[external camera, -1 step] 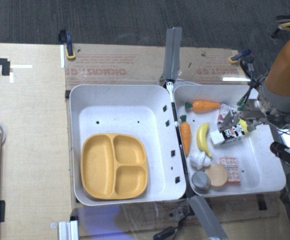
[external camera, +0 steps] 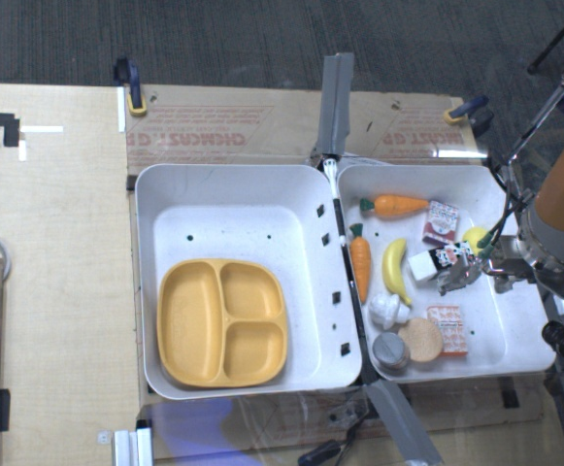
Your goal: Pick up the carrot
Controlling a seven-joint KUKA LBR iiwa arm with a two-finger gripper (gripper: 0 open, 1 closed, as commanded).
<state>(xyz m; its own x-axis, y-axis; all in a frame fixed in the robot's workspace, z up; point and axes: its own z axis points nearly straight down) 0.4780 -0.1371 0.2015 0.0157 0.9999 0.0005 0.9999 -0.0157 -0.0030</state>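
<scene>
**Right bin crowded; two carrots present, none gripped**

The bench (external camera: pixel 58 289) is pale wood over dark carpet, bearing the left bin (external camera: pixel 233 187) and right bin (external camera: pixel 485 348) side by side; the left bin carries a yellow divided plate (external camera: pixel 225 320) toward its near-left corner.

Two carrots lie in the right bin; one carrot (external camera: pixel 399 205) rests crosswise near the far edge, the other carrot (external camera: pixel 360 266) lies lengthwise against the left wall; which one is meant cannot be judged.

The gripper (external camera: pixel 453 278) hangs low at the bin's middle, among small packets; whether its jaws are wide or narrow cannot be told; nothing is seen held.

Obstructions: a banana (external camera: pixel 394 270) lies just beside the wall-side carrot, leaving narrow finger room; a garlic bulb (external camera: pixel 386 308), a metal can (external camera: pixel 390 350) and a round biscuit (external camera: pixel 421 340) crowd the near end; a red-white packet (external camera: pixel 441 222) sits near the far carrot's tip.
</scene>
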